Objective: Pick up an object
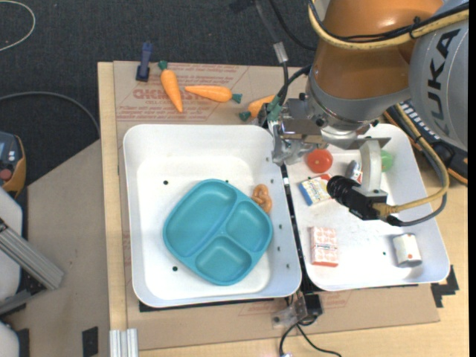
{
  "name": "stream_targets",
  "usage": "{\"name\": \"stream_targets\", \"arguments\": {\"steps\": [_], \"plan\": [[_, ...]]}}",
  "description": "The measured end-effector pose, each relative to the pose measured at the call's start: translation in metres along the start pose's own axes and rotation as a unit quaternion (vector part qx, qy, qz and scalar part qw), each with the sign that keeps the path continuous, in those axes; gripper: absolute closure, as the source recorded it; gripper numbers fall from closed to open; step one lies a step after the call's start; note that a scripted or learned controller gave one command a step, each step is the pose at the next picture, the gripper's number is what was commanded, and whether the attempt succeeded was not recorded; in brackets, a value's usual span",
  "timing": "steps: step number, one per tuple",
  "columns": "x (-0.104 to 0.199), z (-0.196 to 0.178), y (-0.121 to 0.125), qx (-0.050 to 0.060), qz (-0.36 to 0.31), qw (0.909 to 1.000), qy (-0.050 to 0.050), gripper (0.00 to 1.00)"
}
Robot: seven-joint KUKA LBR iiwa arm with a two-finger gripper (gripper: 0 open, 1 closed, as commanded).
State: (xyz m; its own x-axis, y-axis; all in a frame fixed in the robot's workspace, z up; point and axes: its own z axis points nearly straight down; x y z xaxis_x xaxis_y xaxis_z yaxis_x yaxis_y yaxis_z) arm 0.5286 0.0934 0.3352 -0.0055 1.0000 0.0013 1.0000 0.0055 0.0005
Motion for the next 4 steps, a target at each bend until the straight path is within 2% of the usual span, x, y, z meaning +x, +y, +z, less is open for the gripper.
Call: {"name": "stream_targets", "arguments": {"steps": [1, 2, 3, 4], "plan": [[0.024, -0.022, 0.006, -0.002, 0.001, 1.0000, 0.000, 1.00], [0.100, -0.057, 0.010, -0.002, -0.002, 1.0000, 0.001, 1.00], [0.133, -0.025, 0.008, 0.003, 0.001, 1.0000, -0.001, 1.00], [0.131, 0.040, 0.023, 0.004, 0.004, 1.0000, -0.002, 1.00]]}}
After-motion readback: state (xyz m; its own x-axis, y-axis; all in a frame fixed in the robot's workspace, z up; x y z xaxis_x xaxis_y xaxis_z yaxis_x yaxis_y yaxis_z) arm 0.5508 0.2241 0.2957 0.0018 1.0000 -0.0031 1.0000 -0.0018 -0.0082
